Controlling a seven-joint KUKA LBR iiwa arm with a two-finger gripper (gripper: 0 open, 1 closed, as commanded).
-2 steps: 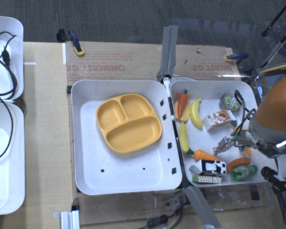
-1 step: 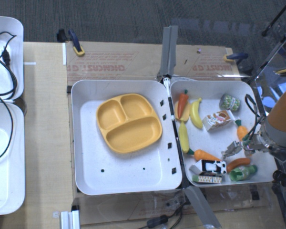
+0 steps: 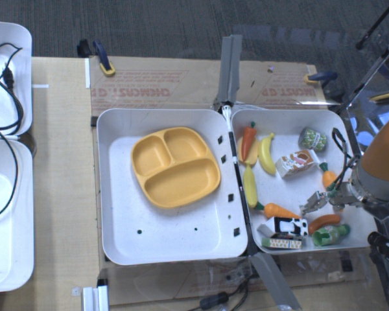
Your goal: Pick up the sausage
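Note:
The sausage (image 3: 325, 222) is a short orange-red link lying near the front right of the right bin (image 3: 292, 116). It sits between an orange carrot (image 3: 280, 210) and a green bottle (image 3: 330, 234). My gripper (image 3: 315, 202) hangs low in that bin, just behind and slightly left of the sausage, at the end of the grey arm with its orange band (image 3: 380, 161). I see nothing held in the gripper, and the sausage rests on the bin floor.
The right bin also holds a banana (image 3: 267, 153), a red chili (image 3: 247, 141), a yellow corn-like piece (image 3: 249, 185), a green lettuce (image 3: 313, 138), a small carton (image 3: 295, 163) and a black-and-white box (image 3: 290, 226). The left bin (image 3: 117, 193) holds a yellow divided plate (image 3: 175, 167).

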